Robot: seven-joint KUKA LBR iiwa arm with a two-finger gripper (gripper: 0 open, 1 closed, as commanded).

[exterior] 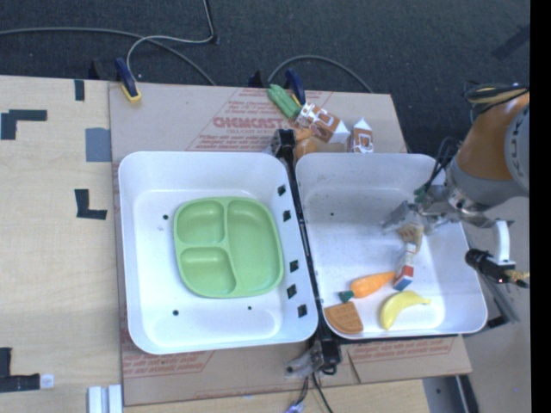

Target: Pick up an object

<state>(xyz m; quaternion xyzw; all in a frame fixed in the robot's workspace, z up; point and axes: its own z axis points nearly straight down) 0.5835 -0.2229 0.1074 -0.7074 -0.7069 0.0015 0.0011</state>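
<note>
Right, starting at the near edge of the right bin: a tan, cookie-like slice sits at the near left corner, lapping onto the rim. Just beside it toward the right, a yellow banana lies on the bin floor close to the near wall. A step farther in, an orange carrot with a green top lies slanted, its green end pointing to the cookie-like slice. Close by its orange end there's a small red, white and blue block.

Over in the left bin, a green divided plate lies flat in the middle, well apart from everything else.

Back to the right bin, and up toward its middle, near the right wall: a small beige piece sits directly under the hand. The hand is low in the bin, right over that piece and seemingly touching it, but whether it is open, closed or gripping I cannot tell from this angle. The arm, grey with its orange band, comes in over the bin's right rim.

Farther back, beyond the bins on the cardboard sheet that covers the counter, two brown-and-white cartons and a green item cluster at the far edge, just behind the seam between the bins. A blue and yellow clamp grips the sheet's far left corner.
</note>
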